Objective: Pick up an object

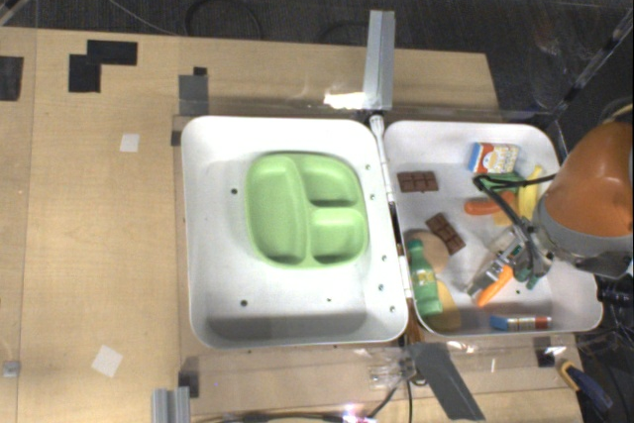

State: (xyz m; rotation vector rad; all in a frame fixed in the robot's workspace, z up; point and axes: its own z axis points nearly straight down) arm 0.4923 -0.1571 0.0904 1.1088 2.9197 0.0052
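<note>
The right bin (580,304) holds several small items. My gripper (503,263) is low in that bin's right half, reaching in from the right under the arm's orange band (594,183). Directly beneath its tip lies an orange carrot-like piece (492,287); whether it is held cannot be told. Around it are two chocolate bars (417,180) (447,233), a small carton (493,157), a yellow banana (530,195), another orange piece (481,207), a green bottle (424,274) and a red-and-blue marker (520,322).
The left bin (201,243) holds a green divided plate (302,208). A metal post (380,59) stands behind the wall between the bins. The bulky arm covers the right bin's right edge. Wooden bench surface spreads to the left.
</note>
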